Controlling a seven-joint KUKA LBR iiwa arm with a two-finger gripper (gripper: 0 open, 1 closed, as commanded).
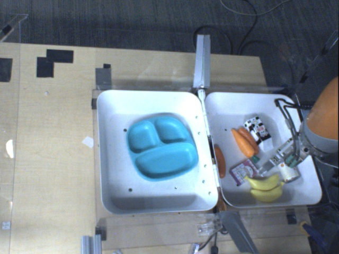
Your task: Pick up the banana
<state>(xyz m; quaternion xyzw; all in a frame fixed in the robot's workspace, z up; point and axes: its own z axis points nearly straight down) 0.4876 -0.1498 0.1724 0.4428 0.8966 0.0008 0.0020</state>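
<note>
Looking like a robotics lab test cell, not a home. Two white bins (pixel 106 157) are sitting clamped to a plywood counter (pixel 47 157) by metal brackets (pixel 202 62). Black tape markers (pixel 53 61) are showing on the counter, loose cables (pixel 249 7) are trailing over dark carpet (pixel 106 9), and a grey-and-orange industrial arm (pixel 320 123) is reaching in.

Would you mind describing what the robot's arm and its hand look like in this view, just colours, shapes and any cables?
The arm enters from the right as a bulky rounded link: a broad orange band with grey casing below it. A thin black cable loops beside it over the right bin. The hand is slim, metallic grey and silver, with a small white cylindrical part near the wrist. I see no readable markings.
</note>
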